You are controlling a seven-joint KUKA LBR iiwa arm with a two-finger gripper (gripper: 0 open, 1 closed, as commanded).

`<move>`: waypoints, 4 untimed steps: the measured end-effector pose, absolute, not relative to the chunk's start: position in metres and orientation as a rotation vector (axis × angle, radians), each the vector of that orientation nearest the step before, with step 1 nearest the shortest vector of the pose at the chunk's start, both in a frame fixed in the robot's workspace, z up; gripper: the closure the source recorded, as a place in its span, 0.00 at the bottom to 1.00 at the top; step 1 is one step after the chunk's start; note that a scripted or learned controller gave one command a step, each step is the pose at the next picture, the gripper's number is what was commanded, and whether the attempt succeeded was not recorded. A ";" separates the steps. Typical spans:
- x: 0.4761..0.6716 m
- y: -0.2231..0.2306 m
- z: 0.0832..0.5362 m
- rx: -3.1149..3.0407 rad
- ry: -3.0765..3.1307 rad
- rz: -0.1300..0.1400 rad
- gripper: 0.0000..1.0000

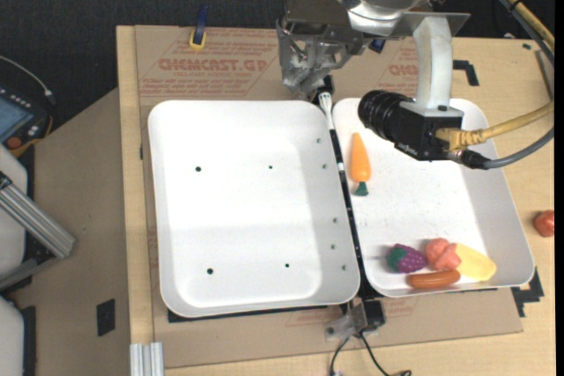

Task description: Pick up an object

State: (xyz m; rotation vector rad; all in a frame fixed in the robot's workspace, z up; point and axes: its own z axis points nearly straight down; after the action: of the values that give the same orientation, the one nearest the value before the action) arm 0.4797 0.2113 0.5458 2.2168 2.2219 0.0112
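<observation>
- Camera view looks down at a slant on a tan bench board (97, 216) printed with red lettering at its far edge, dark floor around it.
- Two shallow white bins sit side by side on the board, touching along their inner rims: the left bin (176, 277) and the right bin (502, 216).
- My gripper (308, 70) hangs over the far edge of the board, just above the far end of the seam between the bins; whether it is released or clenched I cannot tell.
- A toy carrot (359, 156) lies in the right bin near its far left corner, close to the inner rim.
- Along that bin's near edge cluster purple toy grapes (405, 258), a pink toy (442, 253), a yellow toy (476, 263) and a red toy sausage (434, 279).
- A black camera (405, 126) on a white bracket overhangs the right bin's far edge.
- A small orange object (545, 223) rests on the board beyond the right bin's right rim.
</observation>
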 end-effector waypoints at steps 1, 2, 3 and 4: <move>0.480 0.211 0.546 2.218 2.222 0.010 0.00; 0.480 0.211 0.546 2.218 2.222 0.010 0.00; 0.480 0.211 0.546 2.218 2.222 0.010 0.00; 0.480 0.211 0.546 2.218 2.222 0.010 0.00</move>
State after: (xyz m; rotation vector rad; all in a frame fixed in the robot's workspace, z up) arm 0.4797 0.2112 0.5455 2.2177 2.2217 0.0098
